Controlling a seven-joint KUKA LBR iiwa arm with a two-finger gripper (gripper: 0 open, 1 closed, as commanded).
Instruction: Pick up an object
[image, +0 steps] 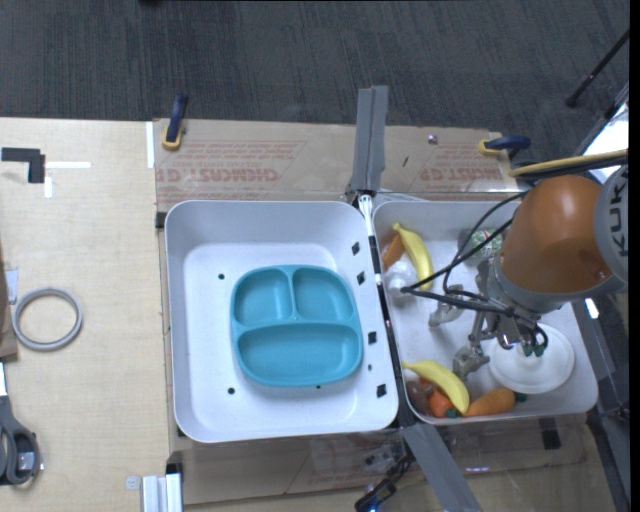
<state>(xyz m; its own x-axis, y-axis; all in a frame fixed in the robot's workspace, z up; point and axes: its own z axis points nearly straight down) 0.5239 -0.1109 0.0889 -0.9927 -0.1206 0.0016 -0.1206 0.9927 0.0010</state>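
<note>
Over the right bin (575, 400), the gripper (458, 340) hangs with fingers spread apart, gripping nothing. Bananas: one (414, 254) by the far-left corner, another (441, 378) at the near edge beside a carrot (490, 403). Left bin (190, 300) carries a blue divided plate (297, 326).

In the right bin (425, 412), one yellow banana (414, 255) lies lengthwise at the far left, another banana (443, 380) curves along the near left, an orange carrot (490, 402) lies beside it, and a white dish (545, 366) sits near right.
</note>
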